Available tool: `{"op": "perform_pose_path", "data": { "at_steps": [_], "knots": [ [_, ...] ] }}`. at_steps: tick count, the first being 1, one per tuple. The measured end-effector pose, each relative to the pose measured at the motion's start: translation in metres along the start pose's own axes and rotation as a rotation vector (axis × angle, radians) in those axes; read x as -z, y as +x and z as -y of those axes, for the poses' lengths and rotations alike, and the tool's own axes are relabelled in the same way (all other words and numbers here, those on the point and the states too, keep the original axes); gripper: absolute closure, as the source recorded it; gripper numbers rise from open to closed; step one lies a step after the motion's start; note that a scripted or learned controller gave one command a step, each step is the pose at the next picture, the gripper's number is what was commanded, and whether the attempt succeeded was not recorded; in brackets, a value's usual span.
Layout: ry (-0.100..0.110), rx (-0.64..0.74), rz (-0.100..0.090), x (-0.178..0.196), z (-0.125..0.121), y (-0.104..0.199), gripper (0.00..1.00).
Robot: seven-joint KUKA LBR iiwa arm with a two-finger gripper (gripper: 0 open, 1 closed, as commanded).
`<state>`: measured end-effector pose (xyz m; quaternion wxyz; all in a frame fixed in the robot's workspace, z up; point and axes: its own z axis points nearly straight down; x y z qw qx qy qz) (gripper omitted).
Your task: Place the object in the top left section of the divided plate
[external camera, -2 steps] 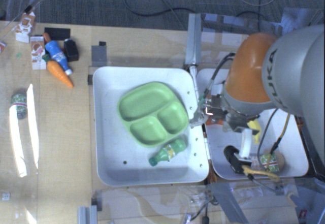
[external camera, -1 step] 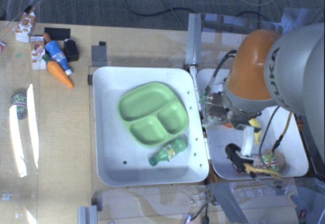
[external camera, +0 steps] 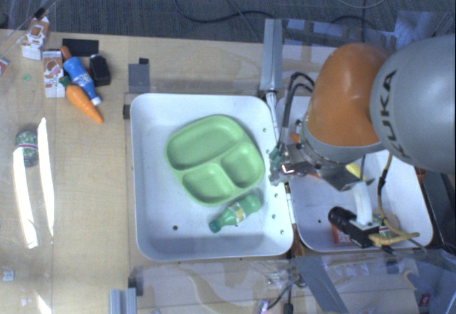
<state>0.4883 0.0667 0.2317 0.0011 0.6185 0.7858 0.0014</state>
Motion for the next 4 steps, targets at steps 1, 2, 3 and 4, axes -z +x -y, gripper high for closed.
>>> {"op": "perform_pose_path", "data": {
  "at_steps": [1,2,3,4],
  "knots": [
    [0.003,-0.081,0.0,-0.049,-0.034,-0.015,1.0],
    [0.0,0.36,0.0,-0.048,0.004,-0.015,1.0],
    [-0.002,0.371,0.001,0.012,-0.01,-0.01,1.0],
    [-0.001,0.326,0.0,0.005,-0.003,0.014,1.0]
  ]
}}
